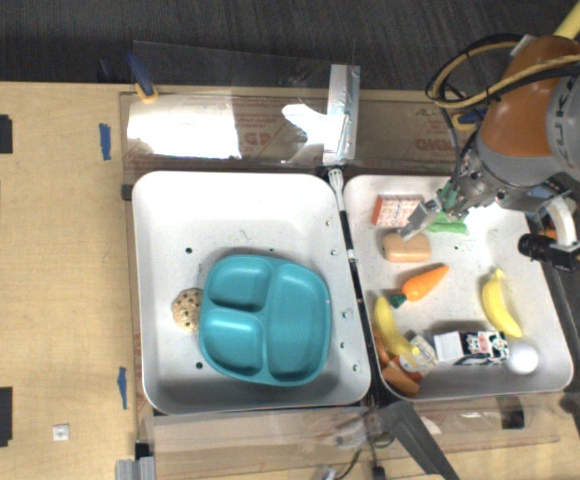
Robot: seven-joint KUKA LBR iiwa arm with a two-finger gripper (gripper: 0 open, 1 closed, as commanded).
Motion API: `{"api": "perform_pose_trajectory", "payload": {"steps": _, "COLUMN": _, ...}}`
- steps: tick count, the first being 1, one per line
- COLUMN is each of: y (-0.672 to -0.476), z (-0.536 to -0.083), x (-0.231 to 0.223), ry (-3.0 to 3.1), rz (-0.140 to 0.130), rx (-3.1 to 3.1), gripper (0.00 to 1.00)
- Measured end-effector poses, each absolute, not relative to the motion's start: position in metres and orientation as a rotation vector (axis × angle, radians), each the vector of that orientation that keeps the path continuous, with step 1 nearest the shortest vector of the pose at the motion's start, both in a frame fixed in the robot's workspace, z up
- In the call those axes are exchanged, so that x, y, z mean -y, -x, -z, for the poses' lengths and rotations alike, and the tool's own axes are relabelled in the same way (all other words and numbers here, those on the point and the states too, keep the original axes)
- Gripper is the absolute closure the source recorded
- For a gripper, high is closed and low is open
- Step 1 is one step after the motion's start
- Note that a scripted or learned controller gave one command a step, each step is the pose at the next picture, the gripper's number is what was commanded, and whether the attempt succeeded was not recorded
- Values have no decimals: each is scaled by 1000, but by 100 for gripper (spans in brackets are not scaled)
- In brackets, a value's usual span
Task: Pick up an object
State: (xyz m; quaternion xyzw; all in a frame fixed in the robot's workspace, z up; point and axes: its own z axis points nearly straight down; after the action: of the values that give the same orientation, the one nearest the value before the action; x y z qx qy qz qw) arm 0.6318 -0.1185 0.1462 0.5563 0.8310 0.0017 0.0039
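My gripper (422,218) hangs low over the back of the right bin (558,340), reaching in from the upper right. It is just above a peach-coloured bread roll (407,247) and beside a red and white box (397,210). A green item (450,226) lies partly hidden under the wrist. I see nothing held in the gripper. Further forward in this bin lie an orange carrot (425,282), a yellow banana (500,305), a second banana (389,328), a small milk carton (475,346) and a white ball (522,358).
The left bin (160,208) holds a teal divided plate (267,316) with a speckled cookie (184,308) at its left edge. A clear plastic sheet (240,118) stands behind the bins. Cables loop above the arm (530,118) at the upper right.
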Motion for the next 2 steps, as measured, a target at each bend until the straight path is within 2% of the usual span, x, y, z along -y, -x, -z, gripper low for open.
{"api": "perform_pose_trajectory", "payload": {"steps": 1, "y": -557, "z": -87, "x": 109, "ry": -1664, "rz": -4, "rx": -2659, "gripper": 0}}
{"api": "perform_pose_trajectory", "payload": {"steps": 2, "y": -482, "z": -88, "x": 107, "ry": -1720, "rz": -5, "rx": -2617, "gripper": 0}}
